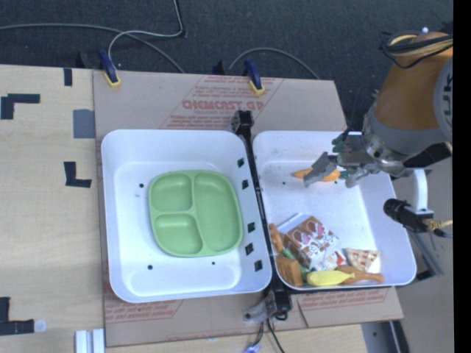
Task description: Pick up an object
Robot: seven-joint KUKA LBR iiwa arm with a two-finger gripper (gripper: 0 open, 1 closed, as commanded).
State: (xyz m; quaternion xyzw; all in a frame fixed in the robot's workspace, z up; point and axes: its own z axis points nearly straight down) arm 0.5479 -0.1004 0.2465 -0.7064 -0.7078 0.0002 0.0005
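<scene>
Hovering at right-center of frame, tool [324,170] sits low over right bin [383,197] w/ an orange piece [303,173] at its tips; can't tell if it's gripped or just touching, nor the tool's state. Toys [324,252] heaped in that bin's lower corner, approx. 5. Two bins on counter [44,197]; left bin [125,197] holds 1 green divided plate [195,213].

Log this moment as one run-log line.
arm: over right bin | gripper: at orange toy carrot, grasp unconfirmed | pile: front of right bin, snack packet | left bin: green divided plate
</scene>
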